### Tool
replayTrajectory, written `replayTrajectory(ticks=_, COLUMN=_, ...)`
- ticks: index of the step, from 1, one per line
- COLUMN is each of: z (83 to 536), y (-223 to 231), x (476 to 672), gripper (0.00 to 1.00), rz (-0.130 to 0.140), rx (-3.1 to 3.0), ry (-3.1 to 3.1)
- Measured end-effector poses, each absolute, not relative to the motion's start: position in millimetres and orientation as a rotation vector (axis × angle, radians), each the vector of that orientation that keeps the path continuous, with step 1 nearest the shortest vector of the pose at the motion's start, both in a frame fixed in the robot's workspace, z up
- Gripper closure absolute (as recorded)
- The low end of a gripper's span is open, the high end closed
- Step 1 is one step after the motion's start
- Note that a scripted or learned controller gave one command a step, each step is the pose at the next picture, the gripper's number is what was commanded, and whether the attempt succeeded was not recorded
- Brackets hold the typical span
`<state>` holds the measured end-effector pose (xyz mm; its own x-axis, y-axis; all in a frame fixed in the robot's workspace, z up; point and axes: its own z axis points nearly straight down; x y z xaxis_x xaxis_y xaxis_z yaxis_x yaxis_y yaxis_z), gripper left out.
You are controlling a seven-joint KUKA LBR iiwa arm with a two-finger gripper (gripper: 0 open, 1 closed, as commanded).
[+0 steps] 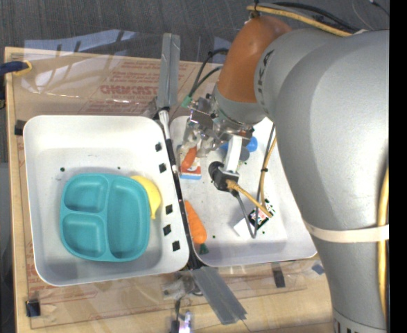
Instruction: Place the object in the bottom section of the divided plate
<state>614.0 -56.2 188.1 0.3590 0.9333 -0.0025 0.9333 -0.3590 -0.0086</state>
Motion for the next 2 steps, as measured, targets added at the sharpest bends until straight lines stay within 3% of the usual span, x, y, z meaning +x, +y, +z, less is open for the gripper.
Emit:
replayTrajectory(ticks=1, z=188.6, y=4.1, x=537.0, gripper=1.0, rz=0.011, rx=-2.492, ry=-1.905)
replayTrajectory(ticks=2, z=188.7, y=53.7, x=543.7, gripper=1.0, rz=0.008, rx=-2.365, ry=-2.064)
